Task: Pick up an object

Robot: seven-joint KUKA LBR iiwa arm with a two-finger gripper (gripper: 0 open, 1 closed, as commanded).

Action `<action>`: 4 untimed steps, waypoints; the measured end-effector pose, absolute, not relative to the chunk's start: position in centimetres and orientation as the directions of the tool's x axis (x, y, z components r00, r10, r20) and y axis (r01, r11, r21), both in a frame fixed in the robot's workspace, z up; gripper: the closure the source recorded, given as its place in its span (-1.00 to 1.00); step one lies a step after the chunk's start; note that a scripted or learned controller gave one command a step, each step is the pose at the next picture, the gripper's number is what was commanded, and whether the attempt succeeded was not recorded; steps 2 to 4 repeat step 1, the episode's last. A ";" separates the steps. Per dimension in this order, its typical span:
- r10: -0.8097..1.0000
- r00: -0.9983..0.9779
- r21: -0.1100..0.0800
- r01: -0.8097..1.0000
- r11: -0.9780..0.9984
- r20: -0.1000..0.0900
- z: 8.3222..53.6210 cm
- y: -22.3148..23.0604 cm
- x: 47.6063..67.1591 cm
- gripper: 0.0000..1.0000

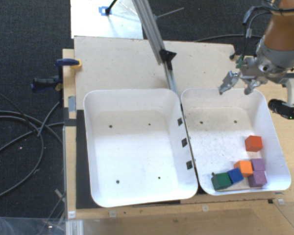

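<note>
Camera view: end effector fingers apart, nothing held, over right bin far rim; blocks near corner; no legible writing.

The arm enters at the far right, its orange band above the grey wrist. It angles down and to the left, ending in the gripper, whose two fingers are spread apart, holding nothing.
</note>
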State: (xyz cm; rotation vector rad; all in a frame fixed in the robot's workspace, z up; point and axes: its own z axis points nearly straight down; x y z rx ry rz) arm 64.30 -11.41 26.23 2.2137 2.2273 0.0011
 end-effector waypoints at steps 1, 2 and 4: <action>1.000 -0.001 -0.004 1.000 0.001 -0.001 12.7 -15.8 66.3 -1.00; 1.000 -0.001 -0.004 1.000 0.001 -0.001 12.7 -15.8 66.3 -1.00; 1.000 -0.001 -0.004 1.000 0.001 -0.001 12.7 -15.8 66.3 -1.00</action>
